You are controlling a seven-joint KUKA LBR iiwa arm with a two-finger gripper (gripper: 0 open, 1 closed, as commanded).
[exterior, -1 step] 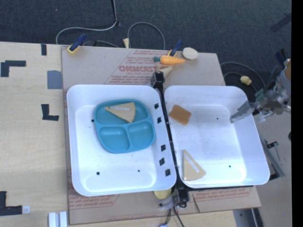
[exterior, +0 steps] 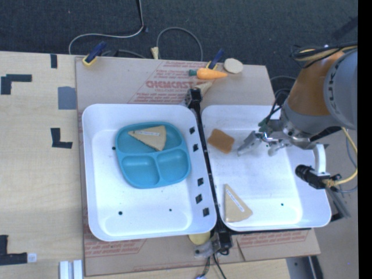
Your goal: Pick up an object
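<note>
hand (exterior: 259, 145) is open over the right bin (exterior: 302, 214), nothing in it, just beside the brown square block (exterior: 221, 140)

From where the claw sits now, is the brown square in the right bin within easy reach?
Probably yes. The claw hovers in the right bin just beside the brown square, with bare bin floor between them and nothing blocking the way.

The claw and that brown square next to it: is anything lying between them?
No. In the camera view, only bare white bin floor separates the claw from the brown square, which lies just to its left.
</note>
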